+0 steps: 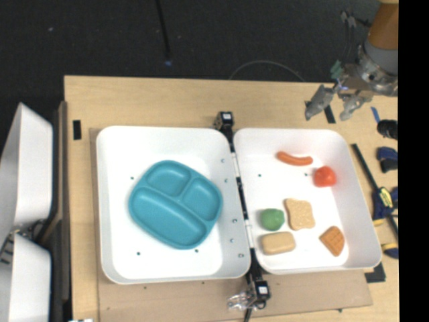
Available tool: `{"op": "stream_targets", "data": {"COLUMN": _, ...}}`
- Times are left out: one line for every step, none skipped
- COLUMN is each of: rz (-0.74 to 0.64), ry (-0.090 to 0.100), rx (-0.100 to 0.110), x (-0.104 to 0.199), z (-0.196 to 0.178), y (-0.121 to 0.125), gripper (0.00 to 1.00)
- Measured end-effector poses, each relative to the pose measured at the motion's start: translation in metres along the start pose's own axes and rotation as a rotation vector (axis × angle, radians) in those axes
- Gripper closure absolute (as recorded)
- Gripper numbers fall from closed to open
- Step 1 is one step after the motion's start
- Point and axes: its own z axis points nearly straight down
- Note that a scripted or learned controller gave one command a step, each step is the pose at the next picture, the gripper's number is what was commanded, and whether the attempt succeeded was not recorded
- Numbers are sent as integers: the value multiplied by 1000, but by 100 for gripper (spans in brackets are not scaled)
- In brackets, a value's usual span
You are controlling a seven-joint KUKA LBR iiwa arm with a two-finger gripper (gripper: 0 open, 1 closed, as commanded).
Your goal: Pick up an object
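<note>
a dark floor surrounds a pale wooden bench (167, 102) that carries two shallow white bins side by side. the left bin (114, 247) holds a blue divided plate (175, 204). the right bin (355, 247) holds the pickable toy foods: a sausage (295, 158), a red tomato (325, 176), a green ball (271, 219), a cracker-like slice (300, 213), a tan bread roll (277, 243) and an orange waffle piece (332, 240). the gripper (335, 108) hangs above the bench beyond the right bin's far corner, its fingers spread wide with nothing between them. judging from this, the pick has not begun: every item lies in the bin, and the descent, the closing and the lift are all left to do. no brand, label or writing can be read anywhere.
</note>
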Motion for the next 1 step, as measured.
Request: {"op": "stream_targets", "data": {"rz": -3, "ry": -2, "rx": -13, "x": 1, "z": -9, "y": 2, "gripper": 0}}
